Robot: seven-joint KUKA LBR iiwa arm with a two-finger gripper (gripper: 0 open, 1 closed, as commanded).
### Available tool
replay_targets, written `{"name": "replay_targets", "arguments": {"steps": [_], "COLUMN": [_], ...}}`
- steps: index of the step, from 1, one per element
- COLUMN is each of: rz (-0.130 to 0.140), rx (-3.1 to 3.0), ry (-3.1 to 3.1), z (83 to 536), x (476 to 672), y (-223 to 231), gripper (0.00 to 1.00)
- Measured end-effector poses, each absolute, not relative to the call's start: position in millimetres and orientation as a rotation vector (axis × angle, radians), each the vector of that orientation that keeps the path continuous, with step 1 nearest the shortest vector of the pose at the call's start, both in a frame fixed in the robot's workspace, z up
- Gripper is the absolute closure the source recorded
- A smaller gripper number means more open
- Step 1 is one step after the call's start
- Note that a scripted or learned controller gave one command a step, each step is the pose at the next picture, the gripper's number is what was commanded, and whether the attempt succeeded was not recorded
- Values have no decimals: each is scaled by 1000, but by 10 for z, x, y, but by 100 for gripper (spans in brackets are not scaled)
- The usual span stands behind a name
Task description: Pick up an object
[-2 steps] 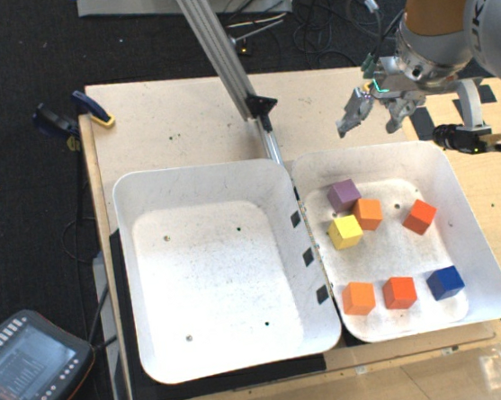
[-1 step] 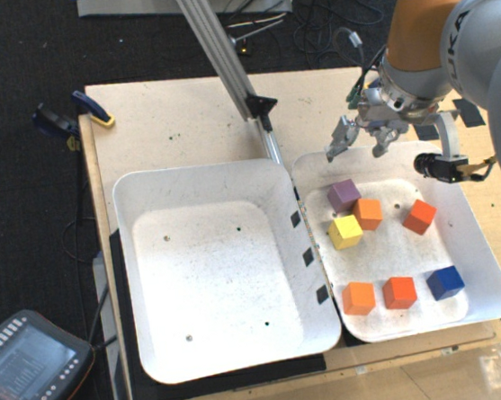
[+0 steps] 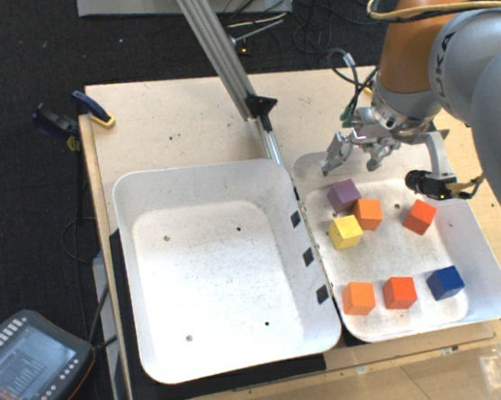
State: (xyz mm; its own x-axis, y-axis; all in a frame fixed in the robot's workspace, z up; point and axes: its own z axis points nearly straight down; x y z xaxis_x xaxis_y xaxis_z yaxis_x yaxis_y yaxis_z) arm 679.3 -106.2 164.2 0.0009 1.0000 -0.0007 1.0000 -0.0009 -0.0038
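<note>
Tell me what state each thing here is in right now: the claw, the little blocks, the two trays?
Gripper: open, hovering above the purple block, holding nothing.
Purple block: resting in the right bin, untouched.
Yellow block: resting, close beside an orange block.
Red-orange block: resting, tilted on its own.
Front row, orange, red-orange, blue: resting apart.
Right bin: holds all seven blocks.
Left bin: no blocks.

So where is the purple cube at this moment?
The purple cube lies in the right bin, near its far left corner, just below the gripper. The yellow cube and an orange cube are beside it.
</note>
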Motion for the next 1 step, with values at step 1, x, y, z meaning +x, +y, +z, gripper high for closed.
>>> {"name": "replay_targets", "arguments": {"steps": [1], "rz": [5], "rx": [-2220], "ry": [-2220], "z": [1202], "x": [6754], "y": [-1031], "gripper": [0]}}
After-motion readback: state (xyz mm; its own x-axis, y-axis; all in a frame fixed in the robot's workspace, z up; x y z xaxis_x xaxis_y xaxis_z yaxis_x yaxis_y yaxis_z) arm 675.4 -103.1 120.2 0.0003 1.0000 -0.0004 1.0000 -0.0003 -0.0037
